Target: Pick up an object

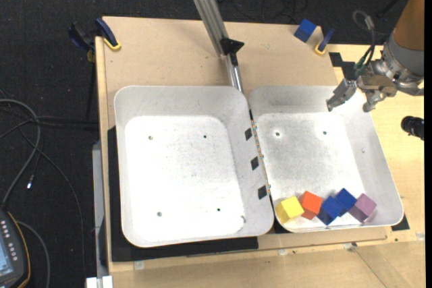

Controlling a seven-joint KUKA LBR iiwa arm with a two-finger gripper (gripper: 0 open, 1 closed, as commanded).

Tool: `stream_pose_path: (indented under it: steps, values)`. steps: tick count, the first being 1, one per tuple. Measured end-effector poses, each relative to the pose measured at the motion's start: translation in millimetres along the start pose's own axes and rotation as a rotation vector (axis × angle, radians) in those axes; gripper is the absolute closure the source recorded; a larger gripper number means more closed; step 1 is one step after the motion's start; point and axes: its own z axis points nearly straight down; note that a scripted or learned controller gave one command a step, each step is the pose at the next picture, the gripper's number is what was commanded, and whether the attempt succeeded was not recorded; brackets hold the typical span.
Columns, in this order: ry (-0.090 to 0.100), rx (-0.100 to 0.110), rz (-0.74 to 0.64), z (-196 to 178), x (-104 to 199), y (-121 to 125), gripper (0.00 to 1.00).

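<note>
To pick cleanly, the gripper (354, 98) should travel toward 6 o'clock and drop over the purple cube (364, 207), the outermost of the blocks crowded along the right bin (378, 145)'s near rim, beside the blue cube (336, 206), orange cube (311, 203) and yellow cube (290, 208). The arm reaches in from 3 o'clock, wrist tilted down over the bin's far corner, fingers spread apart around nothing.

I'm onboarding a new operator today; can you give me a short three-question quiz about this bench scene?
1. True or false: the small yellow cube lies in the left shallow white bin.
2. How many cubes sit in the right shallow white bin? A) two B) five C) seven
3. Which cube lies between the yellow cube and the blue cubes?

Key: 1 false. 2 B. 3 the small orange cube. The open end effector hovers above the far rim.
</note>
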Motion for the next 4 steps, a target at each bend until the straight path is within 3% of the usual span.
stream_pose_path:
  steps: [1, 2, 3, 4]
  values:
    - [0.0, 0.0, -0.001, 14, 16, -5, 0.0]
    - [0.0, -0.001, 0.0, 156, 64, -39, 0.0]
    - [0.001, -0.01, -0.003, 49, 111, -50, 0.0]
    - [0.003, 0.002, -0.002, 54, 154, -102, 0.0]
